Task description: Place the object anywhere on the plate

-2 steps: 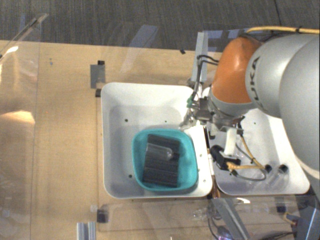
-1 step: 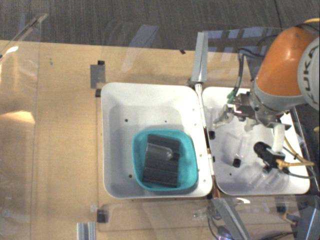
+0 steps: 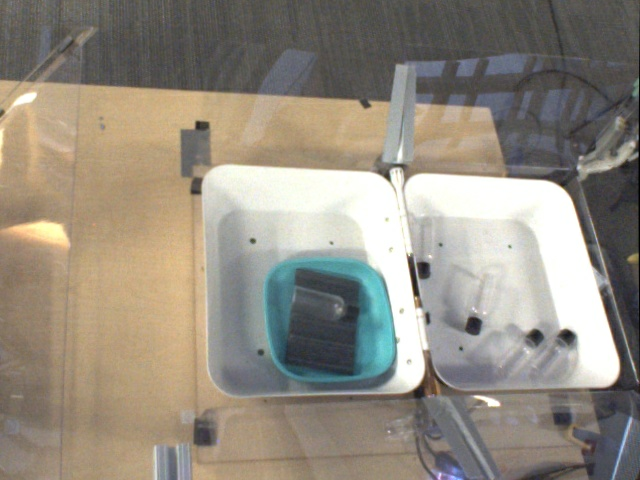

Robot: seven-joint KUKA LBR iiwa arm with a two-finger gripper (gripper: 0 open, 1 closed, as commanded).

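Note:
A teal square plate (image 3: 377,308) sits in the front half of the left bin (image 3: 228,258). On the plate lies a dark grey ribbed block (image 3: 318,346), stretching from its middle toward the front. A clear vial (image 3: 318,303) lies across the block's far end, with its dark cap pointing right. It is hard to make out against the block.
The right bin (image 3: 545,213) holds several clear vials with black caps: one (image 3: 425,248) by the left wall, one (image 3: 482,298) near the middle, and two (image 3: 545,348) at the front right. A metal divider post (image 3: 398,118) stands behind the bins. Cables lie at the far right.

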